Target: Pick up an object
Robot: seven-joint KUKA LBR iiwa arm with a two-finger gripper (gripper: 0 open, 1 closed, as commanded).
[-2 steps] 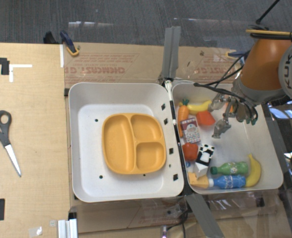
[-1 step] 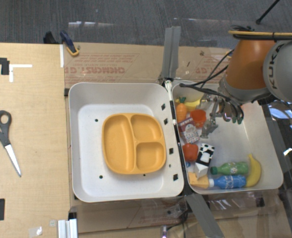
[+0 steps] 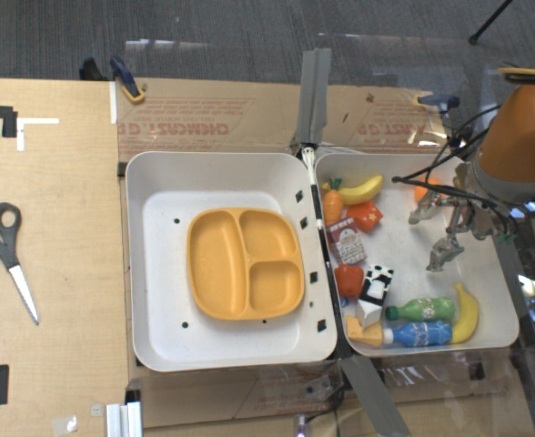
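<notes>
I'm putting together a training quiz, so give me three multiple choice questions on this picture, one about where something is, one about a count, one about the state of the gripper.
1. Where is the yellow tray?
A. left bin
B. right bin
C. on the bench by the scissors

2. How many bananas lie in the right bin?
A. none
B. one
C. two

3. How is the gripper?
A. shut on a bottle
B. open, holding nothing
C. shut on the tray

Answers: 1 A, the tray sits in the left bin. 2 C, one banana lies at the far side, another banana near the front. 3 B, its fingers are spread over bare bin floor.
</notes>
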